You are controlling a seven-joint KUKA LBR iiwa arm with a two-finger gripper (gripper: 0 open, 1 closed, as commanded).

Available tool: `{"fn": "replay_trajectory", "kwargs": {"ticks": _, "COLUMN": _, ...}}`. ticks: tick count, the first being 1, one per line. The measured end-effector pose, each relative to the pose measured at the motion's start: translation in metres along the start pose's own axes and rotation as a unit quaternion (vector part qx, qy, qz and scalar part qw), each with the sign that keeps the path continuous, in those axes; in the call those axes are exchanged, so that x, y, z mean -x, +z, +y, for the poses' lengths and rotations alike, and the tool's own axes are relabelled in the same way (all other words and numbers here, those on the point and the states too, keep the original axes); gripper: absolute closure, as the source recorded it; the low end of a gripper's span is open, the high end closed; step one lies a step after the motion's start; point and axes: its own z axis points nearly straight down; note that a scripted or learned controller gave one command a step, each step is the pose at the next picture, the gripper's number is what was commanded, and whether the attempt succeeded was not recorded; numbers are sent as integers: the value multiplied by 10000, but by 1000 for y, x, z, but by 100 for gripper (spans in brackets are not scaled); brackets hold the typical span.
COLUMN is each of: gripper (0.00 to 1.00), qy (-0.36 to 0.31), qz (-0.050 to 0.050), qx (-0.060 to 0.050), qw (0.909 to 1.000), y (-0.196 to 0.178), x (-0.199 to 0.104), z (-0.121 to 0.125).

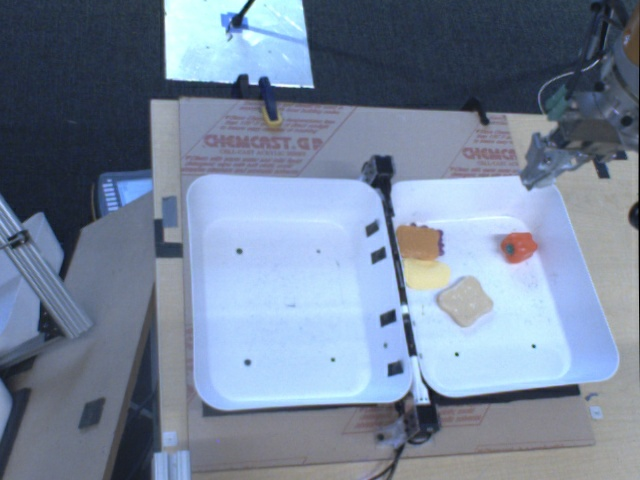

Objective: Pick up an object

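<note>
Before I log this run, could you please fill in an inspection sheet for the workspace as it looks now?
Surface: bench with two white bins side by side, left bin and right bin.
Job's things: in the right bin, an orange-brown piece, a yellow piece, a tan piece, a red piece.
Clutter: yellow clamp at the bench's far edge.
Grippers: gripper above the right bin's far right corner, holding nothing seen.
Cables: looped cable by the wrist.
Surroundings: dark floor, a shiny square sheet beyond the bench.
</note>
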Motion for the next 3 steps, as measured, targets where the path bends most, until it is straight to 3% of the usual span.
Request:
{"fn": "replay_trajectory", "kwargs": {"ticks": 1, "gripper": 100, "qy": -5, "qz": 12, "qx": -19, "qw": 10000, "y": -36, "x": -109, "z": -19}}
{"fn": "replay_trajectory", "kwargs": {"ticks": 2, "gripper": 100, "qy": 20, "qz": 5, "qx": -29, "qw": 10000, "y": -50, "x": -168, "z": -12}}
{"fn": "replay_trajectory", "kwargs": {"ticks": 3, "gripper": 100, "qy": 32, "qz": 0, "qx": -41, "qw": 10000, "y": -44, "x": -218, "z": 21}}
